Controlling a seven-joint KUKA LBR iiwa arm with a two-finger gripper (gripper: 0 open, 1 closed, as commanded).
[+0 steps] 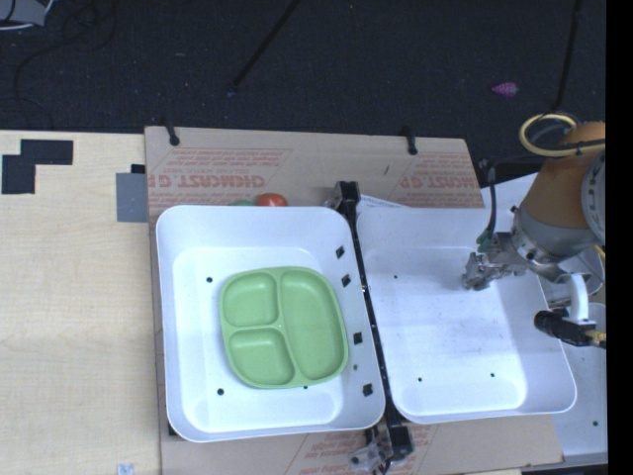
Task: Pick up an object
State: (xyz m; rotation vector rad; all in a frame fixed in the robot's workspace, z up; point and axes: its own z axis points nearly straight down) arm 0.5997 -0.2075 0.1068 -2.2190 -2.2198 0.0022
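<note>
Over right bin (445, 404), tool (478, 273) hovering, grip state unclear, green divided plate (283, 327) in left bin (188, 255)

A pale green plate (284, 327) with three compartments lies flat, face up, in the middle of the left bin (188, 265), its two smaller sections toward the left and the long one on the right. Just beyond that bin's far rim, a small red-orange object (270, 201), possibly a ball or a tomato, peeks out, mostly hidden.
</note>
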